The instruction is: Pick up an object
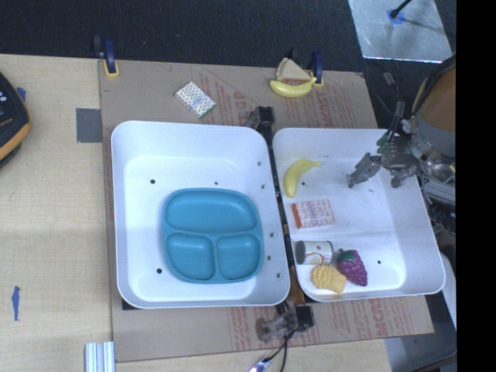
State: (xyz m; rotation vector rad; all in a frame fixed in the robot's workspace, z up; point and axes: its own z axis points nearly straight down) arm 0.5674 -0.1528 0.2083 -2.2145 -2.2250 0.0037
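The right bin (403,231) holds a yellow banana (296,174) at its upper left. Below the banana lies a small printed packet (312,212). Near the front edge sit a small can (314,251), a yellow corn piece (328,278) and a purple grape bunch (353,266). My gripper (380,173) hangs over the upper right of this bin, its two fingers spread apart with nothing between them. It is well right of the banana and apart from every object.
The left bin (132,208) holds a blue divided plate (211,234). Outside the bins, on the cardboard at the back, lie a second banana with a sandwich wedge (293,81) and a patterned square (194,98). A dark device (9,118) sits at the far left.
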